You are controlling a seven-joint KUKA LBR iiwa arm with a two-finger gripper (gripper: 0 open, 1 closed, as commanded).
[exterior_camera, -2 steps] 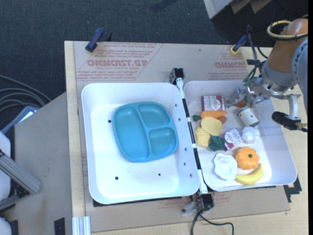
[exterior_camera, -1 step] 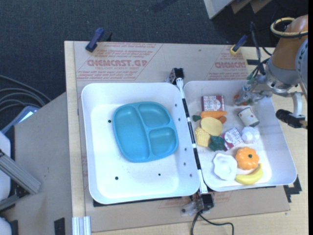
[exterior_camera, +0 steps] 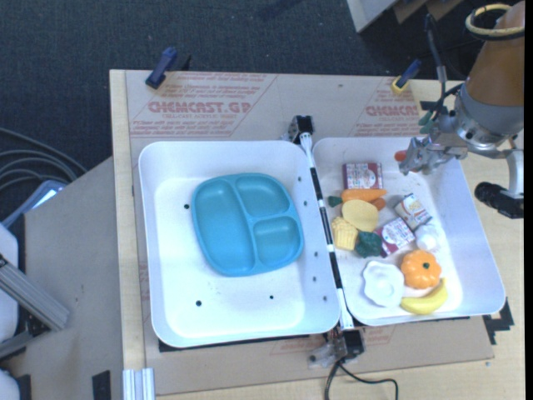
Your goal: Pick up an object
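While my gripper (exterior_camera: 414, 158) hangs over the right bin's (exterior_camera: 479, 257) far right corner, I cannot tell how it is set. Nearest it lies a small red box (exterior_camera: 362, 175); toward the near edge crowd an orange carrot (exterior_camera: 364, 196), pumpkin (exterior_camera: 420, 268), banana (exterior_camera: 423, 302) and white egg (exterior_camera: 382, 282). A blue divided plate (exterior_camera: 247, 222) sits mid left bin (exterior_camera: 166, 307).

The grey arm (exterior_camera: 498, 73) reaches in from the right, its gripper (exterior_camera: 414, 158) pointing down and leftward.

Brown protective sheet (exterior_camera: 250, 98) along tabletop's far edge: red print "CHEMCAST GP", repeated near far right corner (smaller lines unreadable).
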